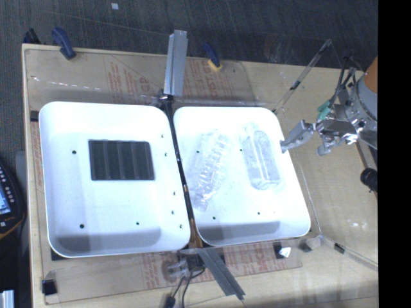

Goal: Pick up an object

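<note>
Approaching: gripper hovering at right bin's right rim, holding nothing; finger opening unreadable. Two clear plastic items lying in that bin: bottle nearest, crumpled tray beside it. Next, likely: moving left over bottle, then descending.

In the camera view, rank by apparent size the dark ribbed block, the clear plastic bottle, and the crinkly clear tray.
1. dark ribbed block, left bin.
2. crinkly clear tray and clear plastic bottle, right bin: the tray looks a little longer, but its outline is faint, so they stay unranked.
</note>
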`<state>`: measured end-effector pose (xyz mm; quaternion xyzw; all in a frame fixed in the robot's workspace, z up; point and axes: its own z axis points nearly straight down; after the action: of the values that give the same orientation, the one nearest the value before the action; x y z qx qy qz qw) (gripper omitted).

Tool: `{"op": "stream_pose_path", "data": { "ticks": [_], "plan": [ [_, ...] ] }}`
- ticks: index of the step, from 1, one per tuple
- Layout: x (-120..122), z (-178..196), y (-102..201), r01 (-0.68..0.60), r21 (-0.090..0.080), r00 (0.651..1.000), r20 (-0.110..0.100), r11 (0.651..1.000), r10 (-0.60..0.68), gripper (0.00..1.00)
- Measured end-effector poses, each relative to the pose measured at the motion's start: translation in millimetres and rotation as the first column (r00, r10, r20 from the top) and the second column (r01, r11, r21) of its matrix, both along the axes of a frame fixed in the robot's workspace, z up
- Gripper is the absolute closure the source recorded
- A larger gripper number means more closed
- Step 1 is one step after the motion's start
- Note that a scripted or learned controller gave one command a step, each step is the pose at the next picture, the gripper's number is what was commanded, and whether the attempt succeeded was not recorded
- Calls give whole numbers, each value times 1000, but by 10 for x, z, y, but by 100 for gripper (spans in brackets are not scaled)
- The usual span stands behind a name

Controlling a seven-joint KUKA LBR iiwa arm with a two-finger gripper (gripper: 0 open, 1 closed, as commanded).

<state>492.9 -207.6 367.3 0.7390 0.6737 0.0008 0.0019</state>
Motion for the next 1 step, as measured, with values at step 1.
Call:
{"op": "stream_pose_path", "data": {
  "ticks": [1],
  "plan": [
    [143, -506, 15, 12, 2, 1000, -7, 1000, -12, 0]
  ]
}}
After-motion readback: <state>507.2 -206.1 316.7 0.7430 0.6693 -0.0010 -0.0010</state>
